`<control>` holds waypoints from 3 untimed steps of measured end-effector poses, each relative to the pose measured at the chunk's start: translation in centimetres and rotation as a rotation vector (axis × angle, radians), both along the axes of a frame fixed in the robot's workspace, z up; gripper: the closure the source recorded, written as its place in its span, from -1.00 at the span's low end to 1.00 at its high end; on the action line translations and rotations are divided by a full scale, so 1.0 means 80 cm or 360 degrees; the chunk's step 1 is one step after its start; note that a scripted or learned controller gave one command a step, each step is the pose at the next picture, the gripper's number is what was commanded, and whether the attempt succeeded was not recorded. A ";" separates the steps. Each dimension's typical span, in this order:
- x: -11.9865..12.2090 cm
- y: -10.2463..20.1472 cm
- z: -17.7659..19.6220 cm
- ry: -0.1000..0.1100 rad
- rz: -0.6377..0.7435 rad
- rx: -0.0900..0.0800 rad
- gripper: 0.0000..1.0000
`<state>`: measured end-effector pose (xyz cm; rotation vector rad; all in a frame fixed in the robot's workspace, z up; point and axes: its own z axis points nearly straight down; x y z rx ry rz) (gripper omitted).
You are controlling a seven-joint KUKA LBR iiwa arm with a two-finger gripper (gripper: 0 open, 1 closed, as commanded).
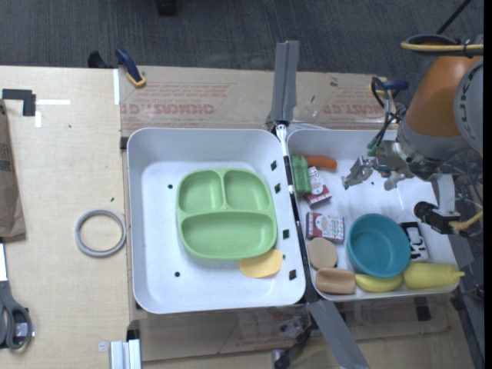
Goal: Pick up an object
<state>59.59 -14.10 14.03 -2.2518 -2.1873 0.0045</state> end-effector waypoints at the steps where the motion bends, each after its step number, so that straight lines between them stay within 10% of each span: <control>1: -0.069 -0.005 -0.043 -0.0003 0.0103 0.0001 -1.00; 3: -0.089 -0.016 -0.049 -0.0060 0.0175 -0.0015 -1.00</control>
